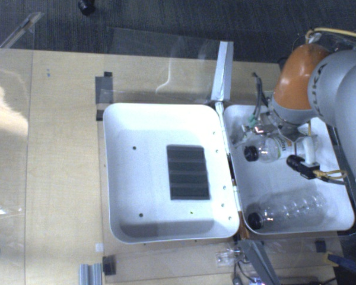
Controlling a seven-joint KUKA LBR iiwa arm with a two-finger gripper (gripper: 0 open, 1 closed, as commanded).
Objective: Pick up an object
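Tool (262, 136) low in the right bin (344, 218), poised over a small clear bottle (262, 152) for a grab, finger state impossible to tell, larger bottle (288, 209) lying just beyond.

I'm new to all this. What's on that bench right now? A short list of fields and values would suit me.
arm: grey with orange band, reaching in from the right over the right bin
gripper: low in the right bin, at a small clear bottle
left bin: dark ribbed rectangular block lying flat near its middle
right bin: small clear bottle with dark cap near the gripper; larger clear plastic bottle with dark cap lying on its side along the near edge
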